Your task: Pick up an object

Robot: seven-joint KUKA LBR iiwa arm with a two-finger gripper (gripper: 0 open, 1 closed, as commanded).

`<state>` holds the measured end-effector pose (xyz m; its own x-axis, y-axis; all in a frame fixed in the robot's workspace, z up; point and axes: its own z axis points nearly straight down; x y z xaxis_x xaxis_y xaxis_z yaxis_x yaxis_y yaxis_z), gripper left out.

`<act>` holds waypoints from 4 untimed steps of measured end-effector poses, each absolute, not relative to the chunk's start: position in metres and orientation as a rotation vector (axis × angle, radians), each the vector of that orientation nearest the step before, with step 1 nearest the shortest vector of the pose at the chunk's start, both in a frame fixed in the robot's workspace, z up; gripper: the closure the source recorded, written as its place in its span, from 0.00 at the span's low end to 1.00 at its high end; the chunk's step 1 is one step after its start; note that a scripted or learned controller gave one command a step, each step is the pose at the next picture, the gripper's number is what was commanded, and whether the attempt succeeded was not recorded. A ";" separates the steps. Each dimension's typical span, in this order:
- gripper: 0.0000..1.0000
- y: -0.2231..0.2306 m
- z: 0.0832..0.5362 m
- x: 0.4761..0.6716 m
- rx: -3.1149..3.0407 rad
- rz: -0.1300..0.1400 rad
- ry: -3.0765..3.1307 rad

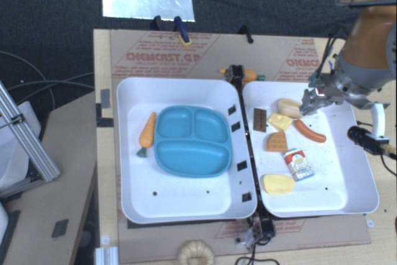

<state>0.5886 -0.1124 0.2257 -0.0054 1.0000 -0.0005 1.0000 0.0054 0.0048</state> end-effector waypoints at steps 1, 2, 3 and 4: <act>1.00 -0.061 0.225 0.613 2.208 0.006 2.231; 1.00 -0.018 0.214 0.612 2.211 0.003 2.232; 1.00 -0.023 0.215 0.612 2.218 0.003 2.223; 1.00 -0.019 0.235 0.611 2.213 0.005 2.227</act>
<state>0.6114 -0.0186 0.2350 -0.0063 1.0000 0.0007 1.0000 0.0063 0.0036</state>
